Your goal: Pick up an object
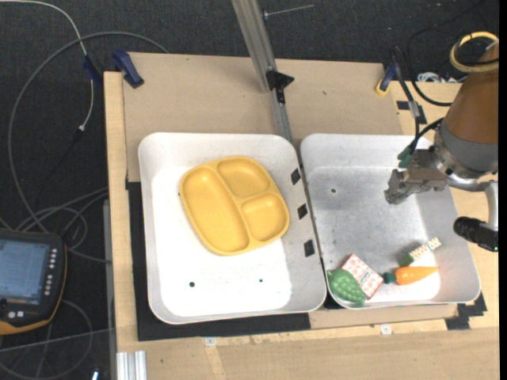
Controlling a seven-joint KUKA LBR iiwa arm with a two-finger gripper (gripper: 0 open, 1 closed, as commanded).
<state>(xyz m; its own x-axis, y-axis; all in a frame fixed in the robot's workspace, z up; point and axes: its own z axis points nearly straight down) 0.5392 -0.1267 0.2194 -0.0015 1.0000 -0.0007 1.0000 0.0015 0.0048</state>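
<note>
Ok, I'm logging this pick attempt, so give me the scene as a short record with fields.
left bin: yellow divided plate
right bin: toy carrot, green toy, small patterned box, all near the front edge
tool: over the right bin's far right side, apart from the toys
held: nothing visible

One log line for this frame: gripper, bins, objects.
gripper: over right bin, far side | carrot, green toy: near edge | yellow tray: left bin
</note>
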